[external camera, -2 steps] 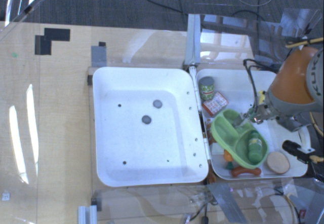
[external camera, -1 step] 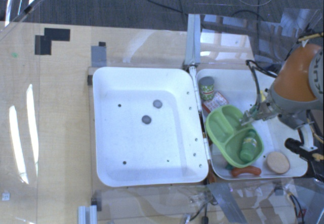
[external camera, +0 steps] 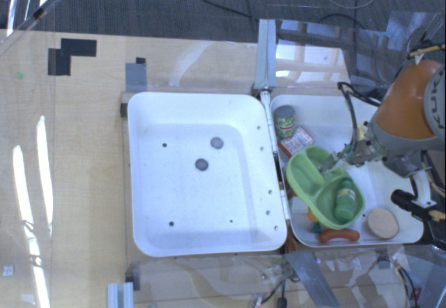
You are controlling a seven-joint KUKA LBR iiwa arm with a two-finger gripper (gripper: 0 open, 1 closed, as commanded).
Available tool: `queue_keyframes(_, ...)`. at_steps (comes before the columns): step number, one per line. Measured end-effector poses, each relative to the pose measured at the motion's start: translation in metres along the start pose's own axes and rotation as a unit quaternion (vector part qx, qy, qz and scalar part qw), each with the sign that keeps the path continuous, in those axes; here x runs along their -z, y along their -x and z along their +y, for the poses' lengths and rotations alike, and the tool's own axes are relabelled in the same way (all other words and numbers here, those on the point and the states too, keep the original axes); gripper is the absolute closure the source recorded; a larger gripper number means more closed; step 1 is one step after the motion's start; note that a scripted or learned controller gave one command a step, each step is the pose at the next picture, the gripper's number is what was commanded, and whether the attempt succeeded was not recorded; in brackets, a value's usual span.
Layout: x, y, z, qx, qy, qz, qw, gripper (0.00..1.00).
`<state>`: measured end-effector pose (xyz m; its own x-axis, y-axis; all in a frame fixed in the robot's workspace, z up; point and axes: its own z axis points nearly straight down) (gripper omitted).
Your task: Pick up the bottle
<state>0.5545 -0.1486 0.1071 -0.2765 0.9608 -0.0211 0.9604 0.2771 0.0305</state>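
Two bins (external camera: 139, 160) face you; your claw (external camera: 333, 164) hovers over the green bowl (external camera: 306, 174), its grip state unreadable, green bottle (external camera: 345, 203) just below-right.

Chunky grey arm (external camera: 418, 125) with a big orange band

The orange section (external camera: 411, 101) looked rounded and glossy, grey housing sat under it, a black cable (external camera: 350, 115) ran alongside, and the gripper (external camera: 348, 155) end was small, metallic and greyish.

On the right of the frame my right-hand bin (external camera: 418, 233) carries a light green bowl (external camera: 310, 178), a small can (external camera: 284, 119), a red packet (external camera: 297, 140), an orange-red sausage (external camera: 339, 235) and a tan disc (external camera: 382, 224). The left bin (external camera: 150, 230) fills the centre.
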Motion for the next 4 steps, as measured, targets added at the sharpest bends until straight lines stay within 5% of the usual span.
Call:
queue_keyframes(1, -0.005, -0.028, -0.028, -0.024, 0.006, -0.007, 0.9997, 0.00)
queue_keyframes(2, 0.029, -0.001, -0.064, -0.006, -0.008, 0.005, 0.9999, 0.00)
queue_keyframes(3, -0.006, -0.029, -0.047, -0.039, 0.006, -0.008, 0.9992, 0.00)
queue_keyframes(4, -0.016, 0.009, -0.009, -0.016, -0.007, 0.005, 0.9998, 0.00)
